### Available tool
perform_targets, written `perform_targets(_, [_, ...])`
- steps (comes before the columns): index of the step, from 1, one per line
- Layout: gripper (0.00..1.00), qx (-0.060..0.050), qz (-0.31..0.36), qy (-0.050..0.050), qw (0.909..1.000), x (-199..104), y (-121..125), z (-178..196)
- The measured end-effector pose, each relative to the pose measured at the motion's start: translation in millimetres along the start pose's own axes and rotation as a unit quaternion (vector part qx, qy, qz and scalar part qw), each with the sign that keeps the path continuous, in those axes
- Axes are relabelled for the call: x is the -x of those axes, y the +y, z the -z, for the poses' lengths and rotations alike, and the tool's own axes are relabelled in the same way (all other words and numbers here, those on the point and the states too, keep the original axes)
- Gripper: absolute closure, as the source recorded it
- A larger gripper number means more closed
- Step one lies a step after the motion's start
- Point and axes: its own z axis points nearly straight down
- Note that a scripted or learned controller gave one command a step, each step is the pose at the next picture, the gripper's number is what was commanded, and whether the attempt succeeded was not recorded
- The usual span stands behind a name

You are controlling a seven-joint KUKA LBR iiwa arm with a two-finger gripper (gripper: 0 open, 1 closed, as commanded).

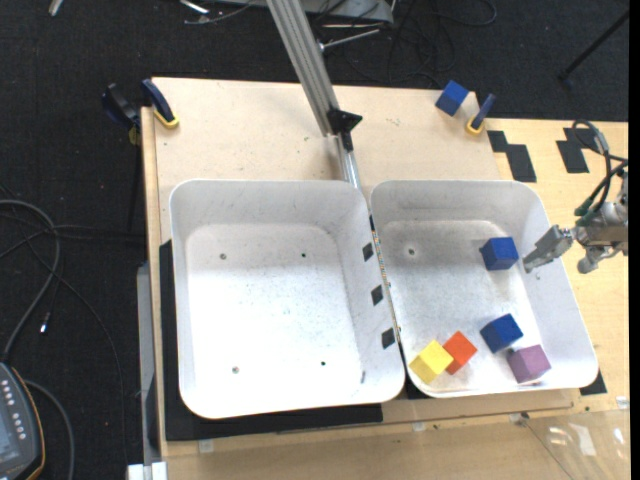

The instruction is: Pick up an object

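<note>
Gripper: we saw the gripper at the right rim of the right bin, reaching in from the right; we could not tell whether it was released, clenched or grasping anything
Nearest target: a blue block sat just beside the gripper tip, in the upper right part of the right bin, possibly touching it; we could not be sure
Other candidates: a second blue block, a purple block, an orange block and a yellow block lay near the front edge of the same bin; orange and yellow looked to be touching
Outside the bins: one more blue block rested on the wooden bench, well apart from the arm
Left bin: the left bin showed only dark speckles on its floor
Step in hand: we judged the approach to the upper blue block was under way, with the pickup not yet done
How to do it well: we would centre over the block, square to its flat faces, and keep clear of the sloped wall
Materials: the blocks looked like small rigid matte cubes; the bins were smooth, scuffed white plastic with rounded corners
</note>
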Motion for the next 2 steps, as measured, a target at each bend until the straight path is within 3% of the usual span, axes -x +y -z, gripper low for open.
perform_targets(1, [0.00, -0.004, -0.001, 0.001, 1.0000, 21, 11, -158])
perform_targets(2, [0.00, 0.002, 0.003, -0.001, 1.0000, 16, 117, -189])
